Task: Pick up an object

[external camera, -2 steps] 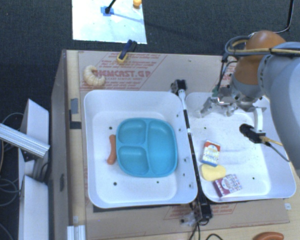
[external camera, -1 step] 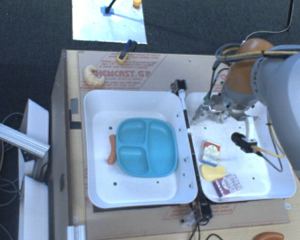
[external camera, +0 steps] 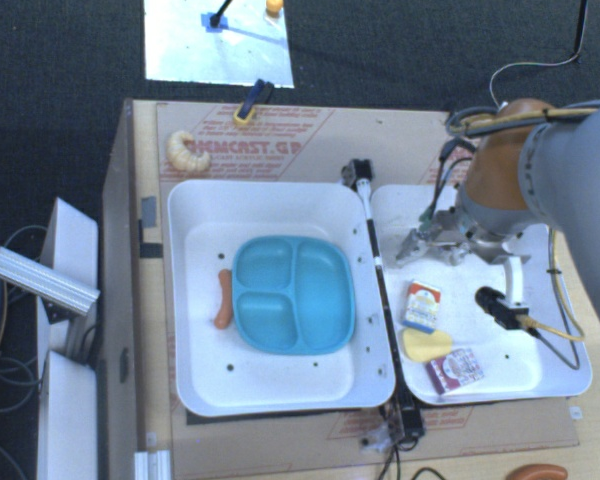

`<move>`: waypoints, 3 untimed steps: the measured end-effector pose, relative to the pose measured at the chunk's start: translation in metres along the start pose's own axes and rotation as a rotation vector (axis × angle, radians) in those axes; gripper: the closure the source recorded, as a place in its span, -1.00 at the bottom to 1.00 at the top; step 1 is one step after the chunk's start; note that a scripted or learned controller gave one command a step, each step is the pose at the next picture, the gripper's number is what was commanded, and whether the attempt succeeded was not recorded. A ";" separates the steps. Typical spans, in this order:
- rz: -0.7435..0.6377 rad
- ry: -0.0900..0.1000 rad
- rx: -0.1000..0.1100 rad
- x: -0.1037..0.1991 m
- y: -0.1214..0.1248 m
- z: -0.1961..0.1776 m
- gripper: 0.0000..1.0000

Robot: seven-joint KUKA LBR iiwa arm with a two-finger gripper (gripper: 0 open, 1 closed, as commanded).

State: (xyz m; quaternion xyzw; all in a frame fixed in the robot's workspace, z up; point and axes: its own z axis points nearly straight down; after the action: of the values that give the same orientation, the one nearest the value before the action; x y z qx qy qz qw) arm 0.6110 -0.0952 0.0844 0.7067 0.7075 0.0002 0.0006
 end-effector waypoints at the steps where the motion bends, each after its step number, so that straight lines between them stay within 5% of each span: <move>1: -0.003 -0.001 -0.003 -0.020 0.058 -0.008 -1.00; 2: -0.004 0.001 -0.001 0.011 0.058 -0.001 -1.00; 3: 0.001 0.000 0.001 -0.007 -0.049 0.000 -1.00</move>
State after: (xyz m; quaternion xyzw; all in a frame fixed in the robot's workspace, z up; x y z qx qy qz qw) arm 0.5624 -0.1024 0.0841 0.7069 0.7073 -0.0002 0.0000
